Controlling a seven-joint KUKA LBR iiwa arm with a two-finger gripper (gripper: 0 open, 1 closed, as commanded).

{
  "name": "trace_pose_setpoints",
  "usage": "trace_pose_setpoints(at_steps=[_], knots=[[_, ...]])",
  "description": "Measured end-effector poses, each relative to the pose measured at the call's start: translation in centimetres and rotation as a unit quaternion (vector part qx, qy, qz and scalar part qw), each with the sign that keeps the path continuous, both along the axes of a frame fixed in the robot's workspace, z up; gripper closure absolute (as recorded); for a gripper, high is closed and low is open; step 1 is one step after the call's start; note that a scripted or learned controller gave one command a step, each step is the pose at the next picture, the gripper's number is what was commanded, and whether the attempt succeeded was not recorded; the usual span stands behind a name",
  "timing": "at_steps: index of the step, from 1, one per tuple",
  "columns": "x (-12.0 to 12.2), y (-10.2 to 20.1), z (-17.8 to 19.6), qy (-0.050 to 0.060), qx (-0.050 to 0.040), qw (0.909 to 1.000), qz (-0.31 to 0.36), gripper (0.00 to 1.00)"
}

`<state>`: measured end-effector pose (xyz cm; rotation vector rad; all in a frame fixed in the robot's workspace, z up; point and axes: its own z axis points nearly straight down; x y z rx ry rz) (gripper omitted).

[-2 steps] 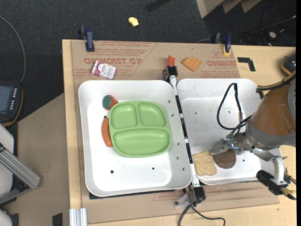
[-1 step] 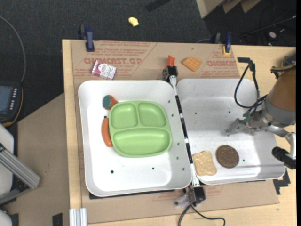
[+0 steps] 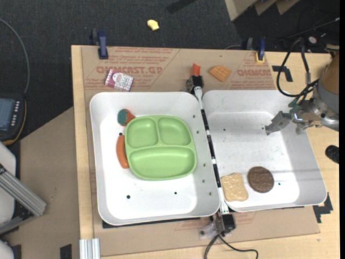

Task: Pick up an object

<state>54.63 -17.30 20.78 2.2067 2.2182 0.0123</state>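
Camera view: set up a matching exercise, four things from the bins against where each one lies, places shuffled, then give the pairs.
Things:
1. green divided plate
2. brown round cookie
3. orange sausage
4. tan cracker

Places:
A. right bin, front edge, right beside the divider between the bins
B. middle of the left bin
C. left bin, against the plate's left side
D. right bin, near the front, to the right of the cracker

Pairs: 1-B, 2-D, 3-C, 4-A
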Motion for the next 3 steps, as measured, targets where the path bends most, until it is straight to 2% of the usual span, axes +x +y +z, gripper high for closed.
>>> trace_pose_setpoints(at_steps=[1,2,3], knots=[[1.2,2.8,3.4,0.004,0.0008,1.0,-0.001,0.0],[-6.9,3.0,-1.9,0.012,0.0034,0.9999,-0.004,0.0],[-6.4,4.7,-12.4,0.002,-0.0001,1.0,-0.003,0.0]])
